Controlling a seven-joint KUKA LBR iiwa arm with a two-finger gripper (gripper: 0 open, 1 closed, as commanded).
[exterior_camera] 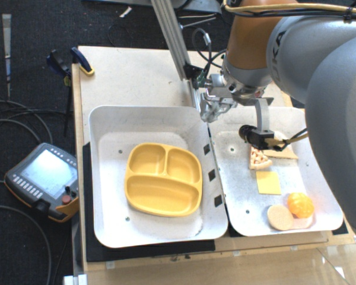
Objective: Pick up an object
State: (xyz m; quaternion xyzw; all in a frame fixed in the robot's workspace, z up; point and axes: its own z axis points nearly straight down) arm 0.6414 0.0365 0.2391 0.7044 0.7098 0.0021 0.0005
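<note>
The yellow three-compartment plastic tray (164, 179) has a smooth, faintly glossy surface. Both shallow white plastic bins, the left (107, 135) and the right (240, 215), look matt and lightly scuffed. The pale bench top (130, 76) looks like matt, unpolished board. The grey arm casing (326, 70) is smooth with a satin sheen, and its orange band (255, 22) shines glossier. The yellow square cheese slice (268, 183) looks like smooth, dull plastic, and the small orange ball (300, 205) has a dimpled, slightly shiny skin. The slanted silver rail (169, 28) reads as brushed metal.
</note>
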